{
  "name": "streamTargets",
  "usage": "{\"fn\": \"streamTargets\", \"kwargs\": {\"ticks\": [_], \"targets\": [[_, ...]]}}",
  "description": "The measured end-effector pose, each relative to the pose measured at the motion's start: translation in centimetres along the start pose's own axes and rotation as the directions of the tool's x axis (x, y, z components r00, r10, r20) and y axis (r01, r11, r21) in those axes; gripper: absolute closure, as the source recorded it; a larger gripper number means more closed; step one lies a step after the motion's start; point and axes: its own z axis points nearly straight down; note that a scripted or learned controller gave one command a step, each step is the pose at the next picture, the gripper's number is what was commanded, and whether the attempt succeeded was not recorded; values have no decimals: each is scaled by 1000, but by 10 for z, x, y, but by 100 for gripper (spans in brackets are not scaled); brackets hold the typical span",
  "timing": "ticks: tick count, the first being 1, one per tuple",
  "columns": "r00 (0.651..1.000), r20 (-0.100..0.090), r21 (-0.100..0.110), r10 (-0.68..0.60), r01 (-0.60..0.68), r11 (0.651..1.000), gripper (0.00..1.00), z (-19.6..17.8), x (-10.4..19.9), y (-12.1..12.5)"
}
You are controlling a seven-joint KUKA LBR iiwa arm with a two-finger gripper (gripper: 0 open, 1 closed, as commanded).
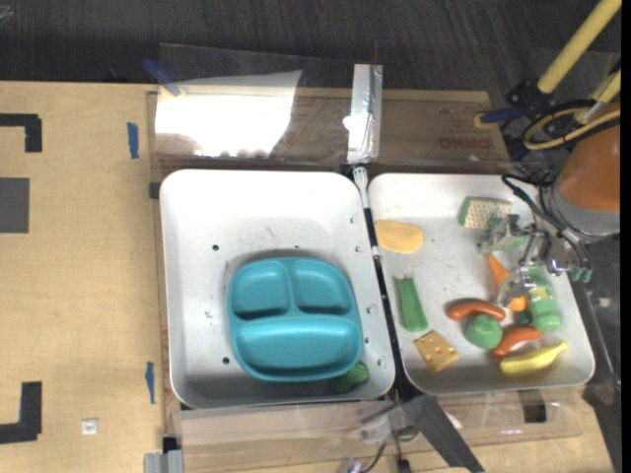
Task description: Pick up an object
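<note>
Green item half hidden behind teal tray, arm cropped at right edge

You've got bright, even overhead light; strong glare off the clear plastic sheet up top, soft shadow w/in the left white bin, pic slightly soft.

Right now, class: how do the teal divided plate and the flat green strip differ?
The teal divided plate is broad and rounded, lying in the left white bin; the flat green strip is narrow and small, lying in the right white bin. Both lie flat.
</note>
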Motion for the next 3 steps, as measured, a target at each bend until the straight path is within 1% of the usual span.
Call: {"fn": "streamTargets", "kwargs": {"ticks": [1,2,3], "targets": [[1000,16,6,-1,1,1000,100,-14,-5,0],[1000,14,5,-2,2,1000,0,-13,-4,0],[999,4,3,43,-43,999,0,-1,30,-4]]}}
